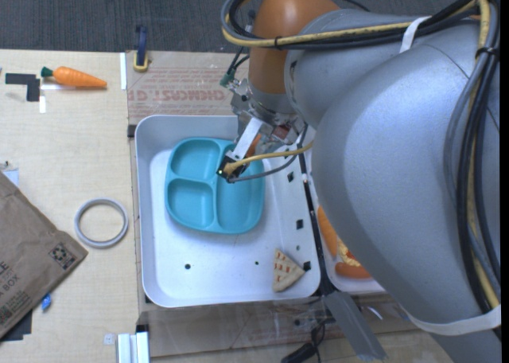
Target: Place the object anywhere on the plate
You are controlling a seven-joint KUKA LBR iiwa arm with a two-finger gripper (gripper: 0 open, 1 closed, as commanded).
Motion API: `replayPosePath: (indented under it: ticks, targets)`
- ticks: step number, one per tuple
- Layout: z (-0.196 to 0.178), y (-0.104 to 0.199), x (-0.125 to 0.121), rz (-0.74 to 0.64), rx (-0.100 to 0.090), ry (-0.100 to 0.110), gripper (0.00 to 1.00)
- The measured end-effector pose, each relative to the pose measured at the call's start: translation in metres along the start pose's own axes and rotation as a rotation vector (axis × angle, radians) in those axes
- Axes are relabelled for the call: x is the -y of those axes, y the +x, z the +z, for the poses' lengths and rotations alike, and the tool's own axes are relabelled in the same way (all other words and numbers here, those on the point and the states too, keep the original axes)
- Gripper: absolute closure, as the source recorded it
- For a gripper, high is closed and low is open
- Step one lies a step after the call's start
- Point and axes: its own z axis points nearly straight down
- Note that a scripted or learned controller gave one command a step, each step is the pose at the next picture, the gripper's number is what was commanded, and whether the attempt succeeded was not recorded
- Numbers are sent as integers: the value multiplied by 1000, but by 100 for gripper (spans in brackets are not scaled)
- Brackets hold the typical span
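While the gripper point(262, 140) hovered over the blue divided plate's point(203, 194) upper right edge, open or closed I couldn't tell, the tan toy wedge point(288, 270) lay beyond the plate's lower right corner.

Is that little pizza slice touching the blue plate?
Apart. The camera view shows bare white bin floor between the slice and the plate.

Plastic, wood and cardboard
Smooth turquoise plastic plate point(191, 194); matt white plastic bin point(207, 278); pale, grained wood bench point(64, 138) at left; dull brown cardboard box point(32, 254); glossy grey arm point(398, 162) shell.
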Motion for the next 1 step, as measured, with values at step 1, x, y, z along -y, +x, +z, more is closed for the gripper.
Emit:
replayPosePath:
  ticks: [1]
  targets:
    - [0,0,0,0,0,0,0]
